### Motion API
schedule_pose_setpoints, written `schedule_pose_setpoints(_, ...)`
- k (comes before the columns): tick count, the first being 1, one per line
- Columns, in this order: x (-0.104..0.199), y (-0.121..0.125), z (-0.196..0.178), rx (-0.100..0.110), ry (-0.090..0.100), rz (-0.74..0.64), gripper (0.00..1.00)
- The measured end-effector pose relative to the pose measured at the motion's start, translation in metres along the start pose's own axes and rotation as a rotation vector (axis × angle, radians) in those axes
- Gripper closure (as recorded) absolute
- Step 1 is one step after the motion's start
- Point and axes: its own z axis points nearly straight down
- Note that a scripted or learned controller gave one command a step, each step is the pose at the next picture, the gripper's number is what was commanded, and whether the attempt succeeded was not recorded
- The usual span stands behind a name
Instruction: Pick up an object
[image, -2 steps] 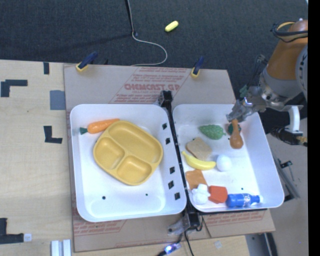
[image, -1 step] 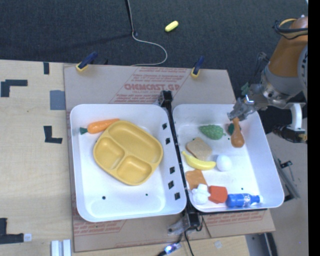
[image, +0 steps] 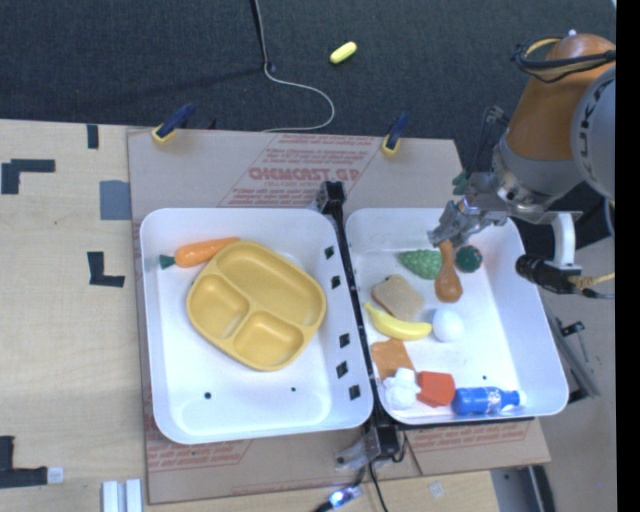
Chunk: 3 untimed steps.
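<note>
A blue bottle (image: 487, 401) lies at the right bin's (image: 540, 340) near edge; farther back (past the banana (image: 397, 323)) my end effector (image: 452, 232) hovers above a brown drumstick (image: 447, 276), grip state unclear.

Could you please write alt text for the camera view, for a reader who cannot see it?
A grey and orange robot arm reaches from the right, its pincer above the right bin, which holds a banana, a blue bottle and other toy food. The left bin holds a yellow divided tray and a carrot.
</note>
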Motion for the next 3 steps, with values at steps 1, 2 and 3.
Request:
schedule_pose_setpoints(1, 0.055, -0.013, -0.006, 0.001, 0.001, -0.001, 1.0)
schedule_pose_setpoints(2, 0.112, -0.026, -0.007, 0.002, 0.0, -0.002, 1.0)
schedule_pose_setpoints(3, 0.165, -0.03, -0.003, 0.002, 0.0, -0.001, 1.0)
